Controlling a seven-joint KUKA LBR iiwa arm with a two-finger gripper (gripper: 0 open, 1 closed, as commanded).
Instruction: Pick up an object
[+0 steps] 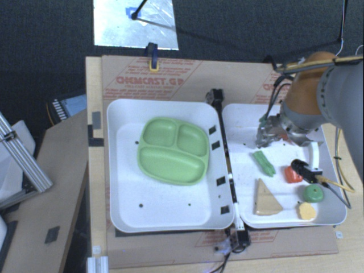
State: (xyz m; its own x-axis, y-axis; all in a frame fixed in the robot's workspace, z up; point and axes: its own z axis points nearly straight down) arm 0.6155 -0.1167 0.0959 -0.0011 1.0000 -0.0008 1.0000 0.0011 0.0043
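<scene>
My gripper (264, 140) hangs low over the back of the right bin (245, 118), coming in from the right. Just in front of it lies a long green piece (264, 162), a short gap away from the gripper tip. A tan wedge (265, 199) rests nearer the bin's front. To the right sit a small red piece (292, 176), a round green piece (313, 194) and a yellow piece (307, 211). Nothing shows between the gripper's tips.
The left bin (122, 152) holds a light green divided plate (173, 150). A black divider strip (222, 152) runs between the two bins. Both bins stand on a cardboard sheet (170, 75).
</scene>
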